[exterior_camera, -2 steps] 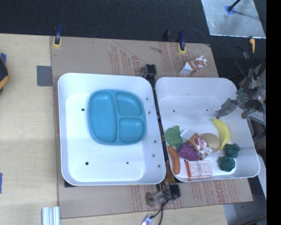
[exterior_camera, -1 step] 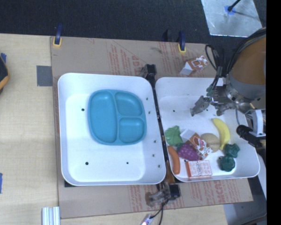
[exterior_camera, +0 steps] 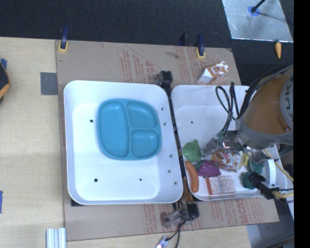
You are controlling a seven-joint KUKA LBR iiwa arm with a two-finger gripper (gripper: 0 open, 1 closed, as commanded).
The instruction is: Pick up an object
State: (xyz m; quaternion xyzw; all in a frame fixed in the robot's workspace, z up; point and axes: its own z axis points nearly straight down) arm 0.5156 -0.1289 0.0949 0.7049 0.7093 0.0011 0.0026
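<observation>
In right bin, toward 6 o'clock: green item, purple item, orange sausage-shaped piece, small packets. Gripper low over this cluster; grip state cannot be judged. Left bin carries blue divided plate at centre.

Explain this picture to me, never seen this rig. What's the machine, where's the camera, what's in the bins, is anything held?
One camera looks down at a slant on a bench with two shallow white bins. The left bin holds a blue divided plate. The right bin holds a pile of small things near its front: a green toy, a purple one, an orange sausage-like piece and some small printed packets. The grey and orange bulk at the right is the robot arm, reaching down over that pile. Its gripper sits among the objects; I cannot tell whether it holds anything. A small carton lies outside the bins.
</observation>
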